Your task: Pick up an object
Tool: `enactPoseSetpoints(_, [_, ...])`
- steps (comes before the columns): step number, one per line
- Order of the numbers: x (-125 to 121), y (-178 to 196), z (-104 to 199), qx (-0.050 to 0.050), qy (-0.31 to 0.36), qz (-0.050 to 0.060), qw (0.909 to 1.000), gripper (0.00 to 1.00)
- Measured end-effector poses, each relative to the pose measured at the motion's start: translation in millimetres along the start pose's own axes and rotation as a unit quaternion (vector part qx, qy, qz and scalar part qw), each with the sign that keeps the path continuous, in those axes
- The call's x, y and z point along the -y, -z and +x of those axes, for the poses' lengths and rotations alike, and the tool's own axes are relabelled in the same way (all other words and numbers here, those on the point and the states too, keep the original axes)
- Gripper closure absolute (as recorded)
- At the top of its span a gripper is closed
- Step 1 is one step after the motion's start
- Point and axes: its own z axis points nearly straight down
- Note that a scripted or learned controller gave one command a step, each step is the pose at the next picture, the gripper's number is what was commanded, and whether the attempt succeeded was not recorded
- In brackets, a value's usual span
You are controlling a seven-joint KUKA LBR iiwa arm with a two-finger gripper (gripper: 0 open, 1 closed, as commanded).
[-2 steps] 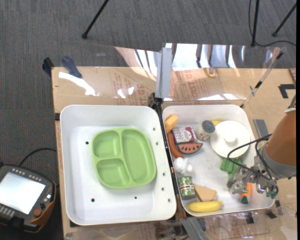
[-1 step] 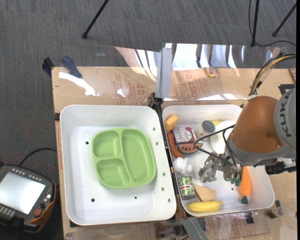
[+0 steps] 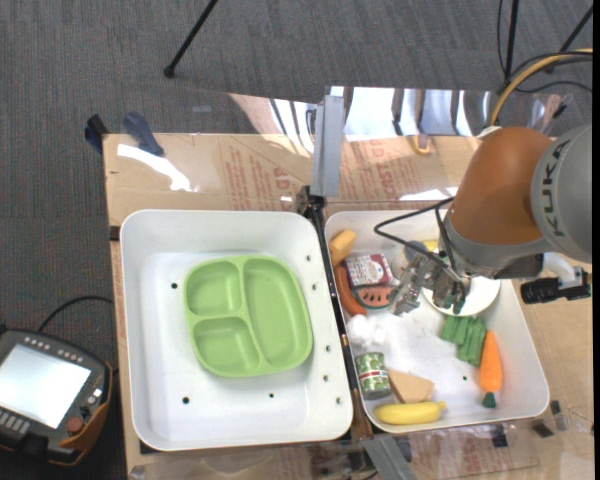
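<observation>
The left bin (image 3: 150, 268) held a green tray (image 3: 247, 314) and nothing to grasp. In the right bin (image 3: 535, 368), the can (image 3: 372, 375) lay against the left wall, with a watermelon slice (image 3: 373, 294) above it, a wedge (image 3: 412, 385) and banana (image 3: 409, 413) near the front, then the green pieces (image 3: 466, 336) and carrot (image 3: 491, 363). The gripper (image 3: 427, 286) hung over the bin's middle, just right of the slice; whether it was parted or closed I could not tell, and nothing showed in it. The carrot looked the likeliest pick: probably light, stiff plastic, somewhat slippery, best pinched across its thick orange middle.
</observation>
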Motion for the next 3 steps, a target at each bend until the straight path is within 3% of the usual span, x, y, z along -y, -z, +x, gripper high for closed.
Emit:
enactPoseSetpoints(1, [-21,-50,-40,-0.001,-0.154,0.001,0.9881,1.0])
enactPoseSetpoints(2, [-30,-50,-49,-0.001,-0.291,0.002,0.9567,1.0])
enactPoseSetpoints(3, [-31,-50,-48,-0.001,-0.29,0.001,0.957,0.0])
